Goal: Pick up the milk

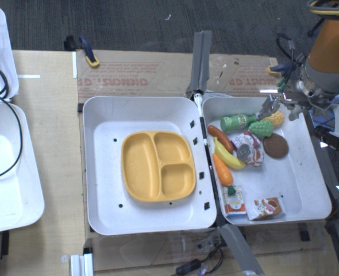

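The milk (234,202) is a small white carton with blue and green print. It lies flat near the front left corner of the right bin (307,171). My gripper (271,104) hangs over the far part of that bin, just above a yellow corn cob (276,119) and well away from the milk. Nothing shows in its grasp.
Beside the milk lies an orange-red juice box (266,207). Further back are a carrot (222,169), banana (229,157), sausage (219,137), green bottle (237,121), a green toy vegetable (262,129) and a brown cookie (276,146). The left bin (100,154) holds a yellow divided plate (158,165).
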Tool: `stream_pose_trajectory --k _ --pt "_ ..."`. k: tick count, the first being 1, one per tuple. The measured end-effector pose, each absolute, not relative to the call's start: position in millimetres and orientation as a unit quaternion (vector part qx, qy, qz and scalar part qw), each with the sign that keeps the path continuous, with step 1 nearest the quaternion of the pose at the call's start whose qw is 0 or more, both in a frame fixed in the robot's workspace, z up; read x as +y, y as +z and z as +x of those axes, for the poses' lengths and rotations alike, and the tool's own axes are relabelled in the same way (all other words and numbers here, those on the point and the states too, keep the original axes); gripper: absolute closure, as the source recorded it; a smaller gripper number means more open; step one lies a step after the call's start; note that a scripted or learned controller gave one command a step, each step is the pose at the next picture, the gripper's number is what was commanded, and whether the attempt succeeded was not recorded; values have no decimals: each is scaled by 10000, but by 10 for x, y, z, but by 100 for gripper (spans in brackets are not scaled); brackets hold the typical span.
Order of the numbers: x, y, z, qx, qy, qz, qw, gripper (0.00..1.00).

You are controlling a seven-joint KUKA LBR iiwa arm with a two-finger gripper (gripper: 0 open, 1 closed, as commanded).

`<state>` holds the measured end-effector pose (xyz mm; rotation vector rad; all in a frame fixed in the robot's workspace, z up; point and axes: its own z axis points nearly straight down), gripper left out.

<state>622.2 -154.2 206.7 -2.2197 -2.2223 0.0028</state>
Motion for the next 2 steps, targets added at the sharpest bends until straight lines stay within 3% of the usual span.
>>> stream_pose_trajectory --k 1,2 --pt "-1459 992 5879 -6554 -10 -7553 -17 0" --pt "-1464 1087 5884 -6543 -15 -7562 -17 100"
